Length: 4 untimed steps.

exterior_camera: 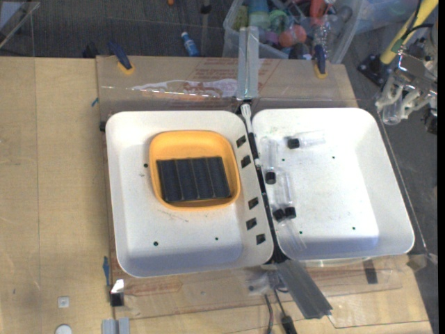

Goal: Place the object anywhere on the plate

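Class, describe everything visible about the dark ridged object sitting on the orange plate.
The dark ridged object is a flat, near-black rectangular slab divided by grooves into about five parallel strips, matte like rubber or plastic. It lies flat, slightly askew, on the orange plate in the left bin, covering most of the plate's floor. Nothing else touches it.

We see two smooth white plastic bins (334, 235), slightly glossy. The yellow plate (161, 150) looks like matt plastic, the ribbed dark object (193, 179) dull, the tabletop (49, 186) pale wood.

Even, soft overhead light; both white bins (327, 221) left of the claw (401, 97) glare slightly. Picture is grainy, the claw blurred.
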Each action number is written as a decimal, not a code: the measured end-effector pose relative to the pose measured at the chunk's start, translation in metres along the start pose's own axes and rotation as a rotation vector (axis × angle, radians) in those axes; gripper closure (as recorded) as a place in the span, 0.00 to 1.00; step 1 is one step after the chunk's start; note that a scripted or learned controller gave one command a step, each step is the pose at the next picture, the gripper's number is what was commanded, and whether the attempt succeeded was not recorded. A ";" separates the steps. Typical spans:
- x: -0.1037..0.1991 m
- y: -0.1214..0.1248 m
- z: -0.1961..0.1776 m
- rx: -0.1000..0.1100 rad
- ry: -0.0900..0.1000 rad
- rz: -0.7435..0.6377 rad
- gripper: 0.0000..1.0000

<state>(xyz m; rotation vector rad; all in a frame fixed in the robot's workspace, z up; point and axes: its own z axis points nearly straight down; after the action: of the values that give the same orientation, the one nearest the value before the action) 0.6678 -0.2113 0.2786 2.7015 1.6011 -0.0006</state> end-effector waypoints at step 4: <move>-0.010 0.005 -0.157 -0.006 0.001 -0.711 1.00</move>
<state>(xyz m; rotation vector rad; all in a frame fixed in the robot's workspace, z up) 0.6674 -0.2221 0.4358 1.9732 2.4376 0.0042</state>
